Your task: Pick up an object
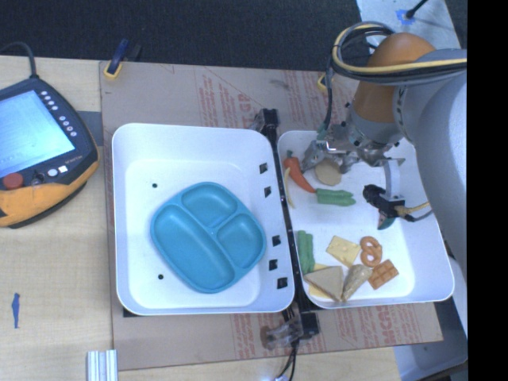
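The gripper (337, 155) sits low in the right bin (421, 244), upper right of the frame, just above a pale tan rounded piece (328, 175) — smooth, bun-like, lying between an orange carrot (298, 177) and a green pod (336, 198). Whether the fingers are spread or pressed together, I cannot tell.

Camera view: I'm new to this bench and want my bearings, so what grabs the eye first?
The blue divided plate lies alone in the left bin. The grey arm with its orange band comes in from the right, its end effector low over the right bin, near an orange carrot and scattered toy food.
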### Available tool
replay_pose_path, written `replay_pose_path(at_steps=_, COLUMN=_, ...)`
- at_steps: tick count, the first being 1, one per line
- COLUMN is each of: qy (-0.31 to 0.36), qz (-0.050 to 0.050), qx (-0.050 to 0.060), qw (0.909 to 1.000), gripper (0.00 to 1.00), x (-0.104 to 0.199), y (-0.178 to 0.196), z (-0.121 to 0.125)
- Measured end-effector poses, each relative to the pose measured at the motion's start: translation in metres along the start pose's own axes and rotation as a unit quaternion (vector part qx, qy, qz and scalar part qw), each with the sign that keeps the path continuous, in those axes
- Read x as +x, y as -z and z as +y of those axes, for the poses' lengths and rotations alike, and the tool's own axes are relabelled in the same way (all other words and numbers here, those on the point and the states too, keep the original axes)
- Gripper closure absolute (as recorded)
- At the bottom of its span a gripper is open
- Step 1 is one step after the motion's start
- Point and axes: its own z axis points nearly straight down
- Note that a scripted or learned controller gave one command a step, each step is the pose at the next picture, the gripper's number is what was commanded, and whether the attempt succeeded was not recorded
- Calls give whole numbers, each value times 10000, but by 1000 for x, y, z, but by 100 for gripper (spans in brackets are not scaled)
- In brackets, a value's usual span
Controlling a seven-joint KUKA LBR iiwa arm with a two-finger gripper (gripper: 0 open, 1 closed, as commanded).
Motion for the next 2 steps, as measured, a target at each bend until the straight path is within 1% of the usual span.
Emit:
replay_pose_path(at_steps=1, qy=-9, qz=30, qx=81, qw=10000, gripper=0, x=4, y=-3, z=-78)
replay_pose_path(at_steps=2, qy=9, qz=21, qx=50, qw=10000, gripper=100, x=3, y=8, z=-74)
